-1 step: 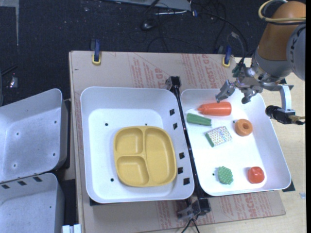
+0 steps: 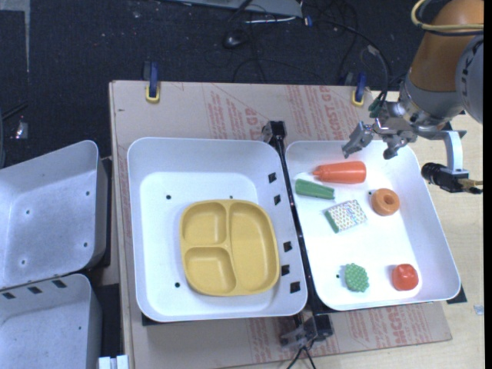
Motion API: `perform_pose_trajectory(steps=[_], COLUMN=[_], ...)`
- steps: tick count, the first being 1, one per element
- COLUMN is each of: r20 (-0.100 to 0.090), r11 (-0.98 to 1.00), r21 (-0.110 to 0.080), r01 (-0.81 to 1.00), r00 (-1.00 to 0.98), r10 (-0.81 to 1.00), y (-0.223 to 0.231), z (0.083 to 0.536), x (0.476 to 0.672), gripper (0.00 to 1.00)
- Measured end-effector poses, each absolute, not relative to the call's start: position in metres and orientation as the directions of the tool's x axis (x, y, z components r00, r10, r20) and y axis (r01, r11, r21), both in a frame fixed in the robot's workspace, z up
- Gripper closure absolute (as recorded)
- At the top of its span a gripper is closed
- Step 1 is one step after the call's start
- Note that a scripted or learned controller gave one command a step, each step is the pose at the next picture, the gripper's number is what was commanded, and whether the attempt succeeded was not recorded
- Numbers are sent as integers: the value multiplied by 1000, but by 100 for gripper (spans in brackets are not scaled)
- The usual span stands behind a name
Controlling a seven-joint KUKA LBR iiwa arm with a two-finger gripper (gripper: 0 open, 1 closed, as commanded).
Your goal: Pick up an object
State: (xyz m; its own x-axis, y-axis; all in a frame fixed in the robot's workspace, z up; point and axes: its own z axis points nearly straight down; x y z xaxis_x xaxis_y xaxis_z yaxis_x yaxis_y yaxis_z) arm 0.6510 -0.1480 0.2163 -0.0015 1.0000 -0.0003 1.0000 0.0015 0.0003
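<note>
In the right bin (image 2: 434, 229), the carrot (image 2: 340, 173) lies just below the spread, empty fingers (image 2: 360, 138).

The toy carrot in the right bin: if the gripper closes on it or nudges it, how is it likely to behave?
The carrot looks rounded and tapered, lying on its side, so a nudge would probably roll it. Its orange surface looks glossy, so it may slip between fingers. The gripper hangs open just above it, holding nothing; the green block by its green end might stop a roll.
</note>
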Motion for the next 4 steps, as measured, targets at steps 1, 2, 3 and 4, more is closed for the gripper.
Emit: perform_pose_trajectory(steps=[1,2,3,4], r20=[0,0,0,-1], r11=[-1,0,-2,-1], r21=[-4,-3,-8,-11], r01=[1000,1000,1000,1000], r00=[1,0,2,1], r10=[1000,1000,1000,1000], y=[-146,-148,-149,-149], z=[170,125,91,102], x=[643,647,646,645], gripper=[0,0,0,100])
